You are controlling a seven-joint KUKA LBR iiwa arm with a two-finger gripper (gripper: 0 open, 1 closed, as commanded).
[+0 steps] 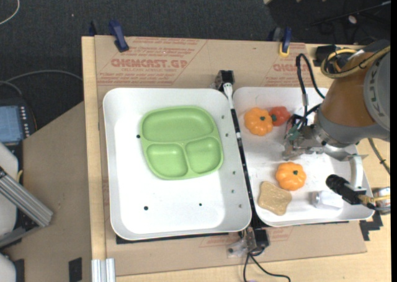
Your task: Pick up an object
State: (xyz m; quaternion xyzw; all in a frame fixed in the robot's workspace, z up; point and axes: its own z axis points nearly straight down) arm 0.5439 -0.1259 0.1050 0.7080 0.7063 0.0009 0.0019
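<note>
From my overhead camera view I see the grey two-finger gripper (pixel 296 144) low inside the right white bin (pixel 347 212), just above a small orange pumpkin-shaped toy (pixel 290 176) and not touching it that I can tell. Whether its pincer is wide or narrow, I cannot tell. A second orange pumpkin toy (pixel 258 121) sits beside a small red round toy (pixel 280 114). A tan bread-like slice (pixel 274 198) lies near the front rim. The left white bin (pixel 124 212) holds a green three-compartment plastic plate (pixel 181 142).
</note>
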